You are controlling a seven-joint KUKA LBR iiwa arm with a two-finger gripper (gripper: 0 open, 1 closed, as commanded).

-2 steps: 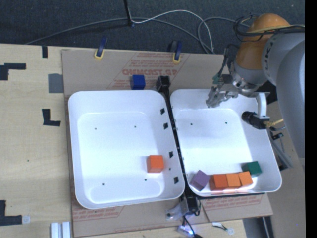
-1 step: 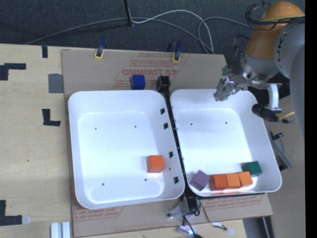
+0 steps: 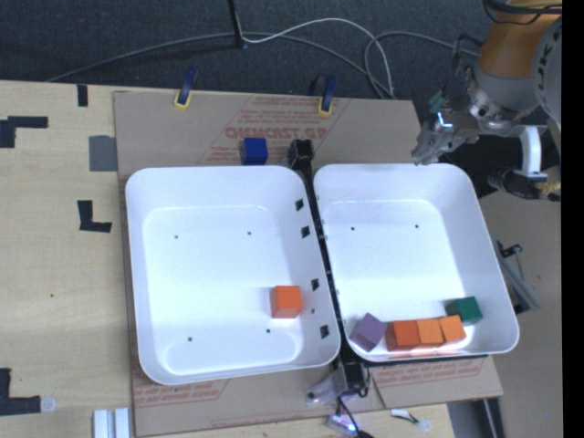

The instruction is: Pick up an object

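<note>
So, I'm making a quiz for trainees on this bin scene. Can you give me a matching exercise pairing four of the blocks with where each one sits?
Things:
1. blue block
2. lone orange block
3. purple block
4. green block

Places:
A. right bin, right end of the row along its near wall
B. on the cardboard behind the left bin
C. left bin, near its lower right corner
D. right bin, left end of that row

Pairs: 1-B, 2-C, 3-D, 4-A
</note>
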